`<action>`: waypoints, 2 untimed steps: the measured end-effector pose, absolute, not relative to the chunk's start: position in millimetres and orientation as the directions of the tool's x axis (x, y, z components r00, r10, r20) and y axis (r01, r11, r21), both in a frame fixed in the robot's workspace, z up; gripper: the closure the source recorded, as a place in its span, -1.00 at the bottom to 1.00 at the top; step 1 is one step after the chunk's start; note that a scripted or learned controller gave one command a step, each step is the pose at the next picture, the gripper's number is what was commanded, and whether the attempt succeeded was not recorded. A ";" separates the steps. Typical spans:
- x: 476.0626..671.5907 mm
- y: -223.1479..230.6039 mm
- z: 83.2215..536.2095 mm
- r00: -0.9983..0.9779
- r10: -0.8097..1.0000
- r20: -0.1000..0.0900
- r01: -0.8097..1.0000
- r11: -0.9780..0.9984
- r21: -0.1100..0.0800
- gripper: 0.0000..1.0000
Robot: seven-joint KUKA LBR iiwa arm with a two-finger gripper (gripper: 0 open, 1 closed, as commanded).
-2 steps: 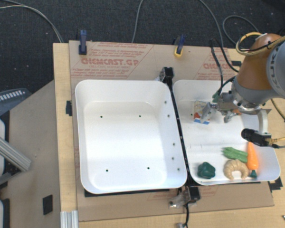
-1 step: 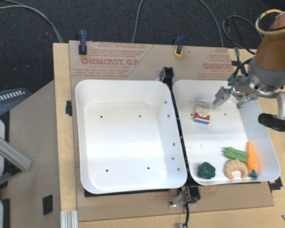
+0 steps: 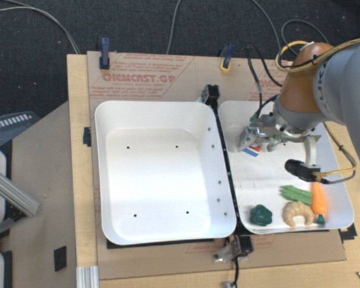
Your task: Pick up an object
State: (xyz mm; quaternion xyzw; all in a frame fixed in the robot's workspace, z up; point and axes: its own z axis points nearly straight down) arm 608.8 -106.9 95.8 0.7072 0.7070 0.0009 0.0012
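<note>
My gripper (image 3: 251, 140) hangs low over the upper left part of the right bin (image 3: 270, 179). Just under its tip is a small red, white and blue item (image 3: 251, 152); I cannot tell whether it is held or lying on the bin floor. Along the bin's front edge lie a dark green lump (image 3: 261, 215), a tan croissant (image 3: 298, 213), an orange carrot (image 3: 318, 199) and a green pod (image 3: 296, 192).
The left bin (image 3: 162, 173) stands beside the right one, with a black divider edge (image 3: 222, 155) between them. Cardboard (image 3: 138, 77) covers the bench behind, with a blue clamp (image 3: 104, 51) and a yellow clamp (image 3: 227, 59) on its far edge.
</note>
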 end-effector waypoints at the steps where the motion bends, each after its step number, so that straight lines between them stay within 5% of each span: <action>1: 596.4 -171.8 84.5 0.005 1.000 0.000 1.000 -0.005 0.000 -1.00; 2: 665.7 -123.3 83.2 -0.004 1.000 0.001 1.000 0.004 -0.004 -1.00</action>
